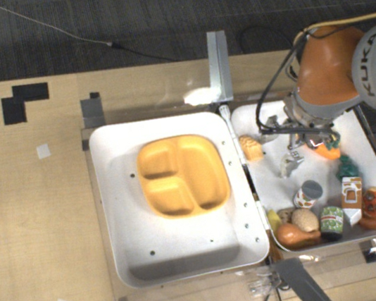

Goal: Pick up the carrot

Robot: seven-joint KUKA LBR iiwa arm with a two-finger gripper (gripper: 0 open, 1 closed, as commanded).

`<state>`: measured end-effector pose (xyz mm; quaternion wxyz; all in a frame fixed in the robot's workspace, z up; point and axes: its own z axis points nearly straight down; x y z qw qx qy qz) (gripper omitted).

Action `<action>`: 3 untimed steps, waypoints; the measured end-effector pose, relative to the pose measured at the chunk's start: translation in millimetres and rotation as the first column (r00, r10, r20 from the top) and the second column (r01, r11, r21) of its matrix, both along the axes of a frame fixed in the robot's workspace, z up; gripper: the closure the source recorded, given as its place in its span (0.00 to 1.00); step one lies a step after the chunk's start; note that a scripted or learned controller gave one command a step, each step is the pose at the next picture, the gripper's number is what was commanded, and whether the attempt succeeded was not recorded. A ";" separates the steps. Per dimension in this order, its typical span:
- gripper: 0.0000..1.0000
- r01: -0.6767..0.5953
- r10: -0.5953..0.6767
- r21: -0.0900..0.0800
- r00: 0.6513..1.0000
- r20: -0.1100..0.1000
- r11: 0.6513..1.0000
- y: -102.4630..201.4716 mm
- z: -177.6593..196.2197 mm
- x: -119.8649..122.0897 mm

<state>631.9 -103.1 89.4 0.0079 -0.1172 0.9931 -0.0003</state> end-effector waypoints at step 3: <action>0.00 0.043 -0.043 -0.001 0.999 -0.003 0.999 -63.8 -0.3 -25.5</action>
